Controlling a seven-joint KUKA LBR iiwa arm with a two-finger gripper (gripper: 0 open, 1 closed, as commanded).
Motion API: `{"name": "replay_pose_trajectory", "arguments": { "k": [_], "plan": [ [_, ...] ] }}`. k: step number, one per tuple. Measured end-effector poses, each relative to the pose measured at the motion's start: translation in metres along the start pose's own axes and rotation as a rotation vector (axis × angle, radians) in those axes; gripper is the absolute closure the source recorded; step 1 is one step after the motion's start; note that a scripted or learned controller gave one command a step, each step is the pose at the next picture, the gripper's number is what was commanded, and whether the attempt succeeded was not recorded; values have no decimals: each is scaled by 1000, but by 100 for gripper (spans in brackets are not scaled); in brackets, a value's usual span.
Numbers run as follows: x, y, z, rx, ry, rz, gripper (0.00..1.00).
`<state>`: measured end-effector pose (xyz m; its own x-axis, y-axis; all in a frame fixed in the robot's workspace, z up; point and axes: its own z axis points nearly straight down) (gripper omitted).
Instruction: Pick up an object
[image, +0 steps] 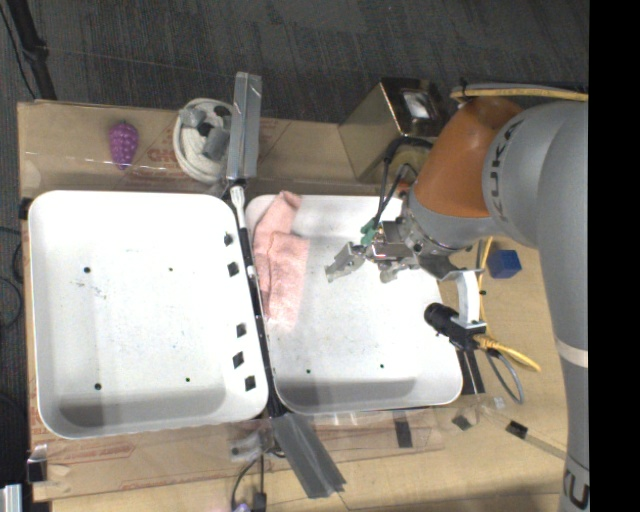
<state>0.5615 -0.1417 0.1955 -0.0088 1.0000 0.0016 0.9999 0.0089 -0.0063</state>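
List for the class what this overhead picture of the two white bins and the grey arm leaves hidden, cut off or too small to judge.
- Two-finger gripper, camera view: too small and blurred to tell its state or whether it touches the bin floor.
- Crumpled pink cloth: its left edge is hidden behind the divider between the shallow white bins.
- Grey KUKA arm: cut off by the frame's right side.
- Purple knobbly object on the bench: too small to identify.

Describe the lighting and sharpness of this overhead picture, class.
Camera view: bright, even light washes out the left bin and right bin; soft shadows pool along their near walls; the pink cloth and the hand look slightly soft.
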Motion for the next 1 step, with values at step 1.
{"name": "replay_pose_trajectory", "arguments": {
  "k": [1],
  "plan": [
    [-7, 62, 42, -3, -2, -119, 0]
  ]
}}
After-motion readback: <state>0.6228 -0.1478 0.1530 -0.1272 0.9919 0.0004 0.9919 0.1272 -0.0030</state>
